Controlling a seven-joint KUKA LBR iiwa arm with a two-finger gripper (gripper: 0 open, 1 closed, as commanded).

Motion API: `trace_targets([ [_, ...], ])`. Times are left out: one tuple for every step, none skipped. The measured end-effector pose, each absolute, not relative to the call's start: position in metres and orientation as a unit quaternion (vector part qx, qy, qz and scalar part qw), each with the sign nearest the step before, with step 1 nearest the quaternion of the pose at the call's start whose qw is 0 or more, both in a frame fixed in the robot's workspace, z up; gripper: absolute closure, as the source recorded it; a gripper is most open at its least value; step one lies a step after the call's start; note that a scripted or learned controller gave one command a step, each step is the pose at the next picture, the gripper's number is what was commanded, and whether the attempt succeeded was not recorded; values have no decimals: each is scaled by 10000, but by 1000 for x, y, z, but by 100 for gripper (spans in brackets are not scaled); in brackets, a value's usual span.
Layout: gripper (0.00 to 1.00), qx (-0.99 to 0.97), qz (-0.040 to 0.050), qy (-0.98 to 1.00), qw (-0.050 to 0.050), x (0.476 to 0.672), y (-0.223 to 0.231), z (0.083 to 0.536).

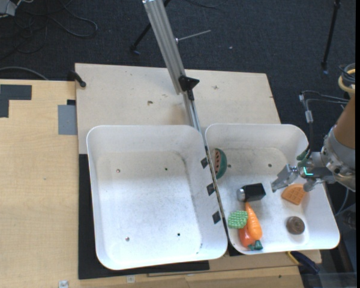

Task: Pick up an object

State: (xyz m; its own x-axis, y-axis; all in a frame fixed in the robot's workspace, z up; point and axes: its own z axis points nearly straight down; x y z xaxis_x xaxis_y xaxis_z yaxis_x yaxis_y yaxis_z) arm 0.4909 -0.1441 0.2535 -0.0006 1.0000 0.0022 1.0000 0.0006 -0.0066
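The right bin (270, 138) holds several toys. An orange waffle-like piece (293, 195) lies near its right wall. Left of it is a black and grey block (252, 192). At the front lie a carrot (252, 222), a green piece (237, 219) and a brown round disc (296, 224). A watermelon slice (219, 162) leans against the divider. My gripper (297, 182) reaches in from the right and hovers just above the orange piece, open, with one finger on each side of it. Nothing is between the fingers.
The left bin (144, 197) sits beside the right one. A slanted metal rail (170, 53) runs from the back down to the divider between the bins. Black clips (210, 188) stick out along that divider.
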Motion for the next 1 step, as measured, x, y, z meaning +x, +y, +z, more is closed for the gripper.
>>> trace_targets([
  [0,-7081,6,-7061,13,491,-145,255],
])
